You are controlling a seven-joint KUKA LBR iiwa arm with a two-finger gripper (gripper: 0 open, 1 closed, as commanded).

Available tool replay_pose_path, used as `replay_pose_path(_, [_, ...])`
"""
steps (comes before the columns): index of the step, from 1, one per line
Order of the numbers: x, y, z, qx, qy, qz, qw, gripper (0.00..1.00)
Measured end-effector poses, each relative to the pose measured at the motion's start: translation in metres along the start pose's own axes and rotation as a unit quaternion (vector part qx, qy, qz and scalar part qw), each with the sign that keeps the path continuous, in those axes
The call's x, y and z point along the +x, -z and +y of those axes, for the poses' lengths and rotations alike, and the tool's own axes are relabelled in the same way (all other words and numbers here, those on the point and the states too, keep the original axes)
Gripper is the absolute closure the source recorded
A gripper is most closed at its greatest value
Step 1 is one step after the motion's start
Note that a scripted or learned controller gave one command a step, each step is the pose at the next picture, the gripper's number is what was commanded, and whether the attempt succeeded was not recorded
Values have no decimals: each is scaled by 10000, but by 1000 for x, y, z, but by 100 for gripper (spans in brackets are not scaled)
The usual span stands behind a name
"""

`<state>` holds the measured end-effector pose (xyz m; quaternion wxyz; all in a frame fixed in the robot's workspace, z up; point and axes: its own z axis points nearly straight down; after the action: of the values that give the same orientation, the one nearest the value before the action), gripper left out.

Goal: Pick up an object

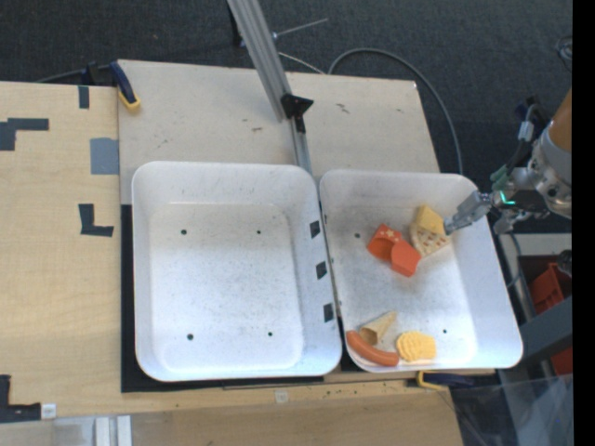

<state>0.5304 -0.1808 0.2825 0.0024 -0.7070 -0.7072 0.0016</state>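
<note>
Pale wooden bench (pixel 56 277) with grey tape marks (pixel 104 155), dark carpeted floor (pixel 446 17) beyond its far edge.

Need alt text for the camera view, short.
The gripper reaches in from the right over the right bin, beside a yellow cheese wedge and orange pieces. A sausage and yellow waffle lie near its front edge.
</note>
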Motion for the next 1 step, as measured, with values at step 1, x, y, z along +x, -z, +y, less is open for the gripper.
replay_pose_path(1, [0,2,1,-23,8,-6,10000,0])
